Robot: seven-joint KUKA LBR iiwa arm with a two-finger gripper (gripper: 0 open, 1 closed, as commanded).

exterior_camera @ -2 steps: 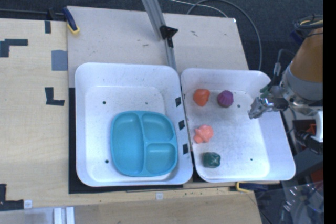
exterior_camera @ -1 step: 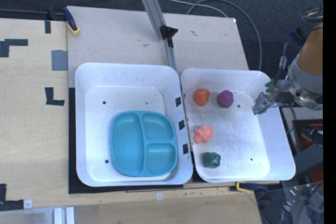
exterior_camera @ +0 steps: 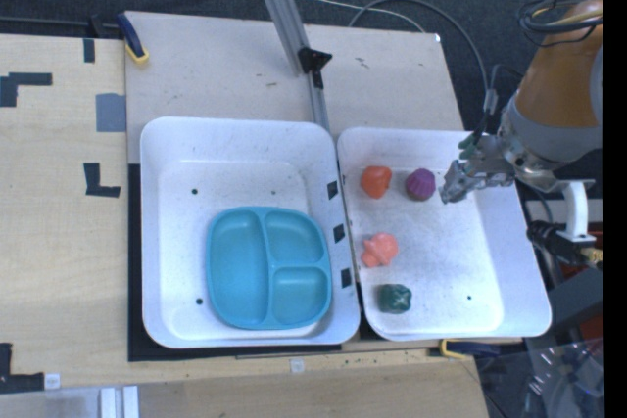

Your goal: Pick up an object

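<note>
The right bin [exterior_camera: 490, 308] holds several small objects: an orange-red one [exterior_camera: 375, 180] and a purple one [exterior_camera: 420, 183] near its far side, a pink-orange one [exterior_camera: 379, 250] in the middle left, and a dark green one [exterior_camera: 395, 298] near the front. My gripper [exterior_camera: 453, 192] hangs over the bin's right part, just right of the purple object and apart from it. Nothing shows between its tips.
The left bin [exterior_camera: 167, 210] carries a light blue divided plate [exterior_camera: 267, 267]. A slanted metal pole [exterior_camera: 284, 5] runs down to the seam between the bins. Cables [exterior_camera: 421, 15] lie on the bench behind the right bin.
</note>
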